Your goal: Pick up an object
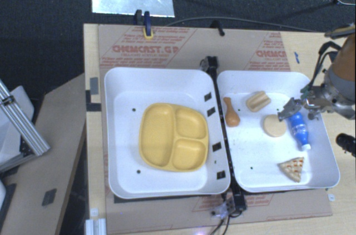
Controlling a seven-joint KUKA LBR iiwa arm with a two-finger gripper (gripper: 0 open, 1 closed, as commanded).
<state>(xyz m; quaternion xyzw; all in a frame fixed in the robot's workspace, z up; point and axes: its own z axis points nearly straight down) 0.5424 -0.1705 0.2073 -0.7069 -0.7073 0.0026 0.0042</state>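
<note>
Fixed above the counter [311,48], looking down at a slant on both white bins [119,117], far enough to frame them whole.

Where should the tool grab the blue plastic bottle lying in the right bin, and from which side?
Probably across the blue plastic bottle's middle, coming straight down. It lies on its side, white cap toward the bin's near edge, so fingers closing across its narrow width should fit. The round tan disc crowds its left, so watch that side.

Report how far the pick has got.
Done: the gripper has reached into the right bin, over the top end of the blue bottle. In hand: nothing visibly lifted; the bottle lies on the bin floor. Left: grasp and raise an object.
</note>
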